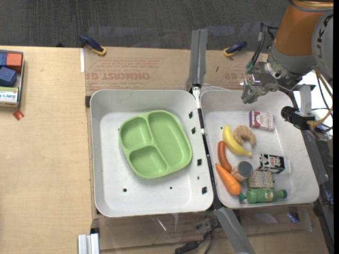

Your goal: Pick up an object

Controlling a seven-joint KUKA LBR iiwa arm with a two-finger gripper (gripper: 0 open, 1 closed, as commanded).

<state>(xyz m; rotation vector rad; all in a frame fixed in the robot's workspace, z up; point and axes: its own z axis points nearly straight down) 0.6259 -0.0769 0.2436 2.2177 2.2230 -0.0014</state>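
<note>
The right bin [296, 197] holds several small items: a yellow banana [233, 141], a croissant [245, 134], a red sausage [224, 156], an orange carrot [228, 178], a green bottle [264, 196], a black-and-white carton [271, 163], a pink-and-white box [262, 120], a grey round piece [244, 169] and a patterned cracker-like block [260, 179]. My gripper [253, 93] hangs over the bin's far edge, above and a little left of the pink box. Nothing shows between its fingers.
The left bin [106, 157] holds a green divided plate [154, 143]. A grey divider [198, 57] rises between the bins at the back. Coloured blocks [10, 70] lie on the bench at far left. Clamps [92, 45] sit at the cardboard's back edge.
</note>
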